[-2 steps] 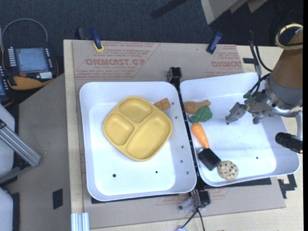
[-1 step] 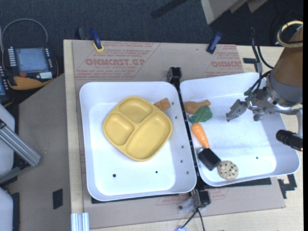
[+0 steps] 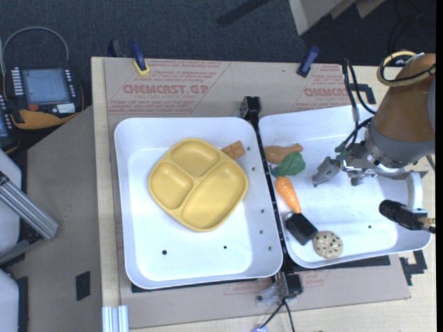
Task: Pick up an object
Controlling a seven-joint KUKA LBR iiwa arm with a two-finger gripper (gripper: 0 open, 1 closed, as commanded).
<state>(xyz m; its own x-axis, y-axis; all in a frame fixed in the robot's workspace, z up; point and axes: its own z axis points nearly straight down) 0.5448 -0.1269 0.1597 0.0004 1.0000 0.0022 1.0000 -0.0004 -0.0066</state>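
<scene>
Along the left side of the right bin (image 3: 360, 251) lie a tan drumstick-shaped piece (image 3: 284, 151), a green leafy piece (image 3: 292, 163), an orange carrot (image 3: 287, 194), a black block (image 3: 300, 227) and a speckled cookie (image 3: 327, 243). My gripper (image 3: 340, 174) hangs over the middle of that bin, to the right of the green piece and the carrot and apart from both. Its two grey fingers (image 3: 324, 172) are spread open with nothing between them.
The left bin (image 3: 138, 241) holds a yellow divided plate (image 3: 199, 183) and a small brown piece (image 3: 234, 149) at the plate's upper right. A black divider (image 3: 266, 185) runs between the bins. The arm's orange band (image 3: 408, 109) and cables rise at the right.
</scene>
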